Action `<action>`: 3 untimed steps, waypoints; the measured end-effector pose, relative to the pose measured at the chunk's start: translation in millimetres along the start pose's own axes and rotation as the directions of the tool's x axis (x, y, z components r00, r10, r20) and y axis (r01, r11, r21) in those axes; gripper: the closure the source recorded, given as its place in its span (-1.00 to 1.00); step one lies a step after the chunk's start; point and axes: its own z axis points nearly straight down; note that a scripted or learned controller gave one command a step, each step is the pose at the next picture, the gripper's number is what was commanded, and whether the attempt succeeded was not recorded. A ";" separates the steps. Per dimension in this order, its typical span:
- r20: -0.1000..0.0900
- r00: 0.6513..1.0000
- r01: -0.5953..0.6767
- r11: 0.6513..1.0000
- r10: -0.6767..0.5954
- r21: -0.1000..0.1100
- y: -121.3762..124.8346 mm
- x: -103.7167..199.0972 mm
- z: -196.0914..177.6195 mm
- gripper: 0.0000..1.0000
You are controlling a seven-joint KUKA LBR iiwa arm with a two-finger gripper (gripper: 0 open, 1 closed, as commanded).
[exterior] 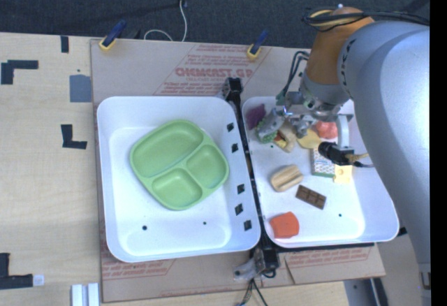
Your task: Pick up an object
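My gripper reaches down into the back of the right bin, over a cluster of small toy foods. Under and around it lie a purple piece, a grey-green item, a yellow-brown piece and a red-pink item. Nearer the front lie a tan bread roll, a brown chocolate bar and an orange-red piece. A small card with a yellow tag rests right of the roll. The wrist hides the fingertips.
The left bin holds a green divided plate. A black divider with clips runs between the bins. The grey arm covers the right side. Cardboard lies under both bins, clamped at the back.
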 end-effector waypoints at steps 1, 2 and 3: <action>-0.006 1.000 0.000 0.999 0.000 -0.054 -39.8 75.7 -93.5 1.00; -0.004 1.000 -0.003 0.999 0.003 -0.047 -40.2 72.7 -87.1 -1.00; -0.003 1.000 -0.005 0.999 0.005 -0.047 -44.0 53.3 -86.7 -1.00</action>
